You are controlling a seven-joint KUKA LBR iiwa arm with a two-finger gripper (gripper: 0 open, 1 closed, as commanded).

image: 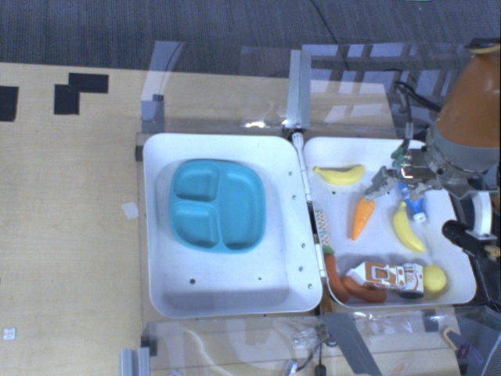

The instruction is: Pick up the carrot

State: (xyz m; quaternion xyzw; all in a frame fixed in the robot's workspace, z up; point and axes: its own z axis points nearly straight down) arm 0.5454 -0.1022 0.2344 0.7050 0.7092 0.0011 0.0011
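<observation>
Currently the carrot (361, 218) lies in the right bin (462, 288), near its centre, long axis running from about 12 to 6 o'clock with the green top end up toward 12. Not lifted; it rests on the bin floor.

End effector (381, 185) sits just off the carrot's top end, at roughly 1 o'clock from it. Fingers (374, 189) look spread, nothing between them. No grasp yet.

Neighbours: banana (339, 175) at 11 o'clock from the carrot, second banana (409, 231) at 3 o'clock, near. Small blue-and-white item (416, 209) between the end effector and that second banana. Sausage (349, 284) and a box (389, 276) along the 6 o'clock wall. Blue plate (218, 205) in the left bin (172, 288), well apart, no concern.

Step in hand, my judgement: final approach. You want the fingers to straddle the carrot across its width, i.e. closing along the 9–3 line, and lower toward the thicker upper part, not the tapered tip. At present the tool looks offset toward the top end; shift toward 7 o'clock before closing. Risk: a closing finger nudges the second banana.

Arm pose: it reaches in from 3 o'clock, orange band (473, 100) high at the right, wrist angled down and toward 9 o'clock over the right bin.
</observation>
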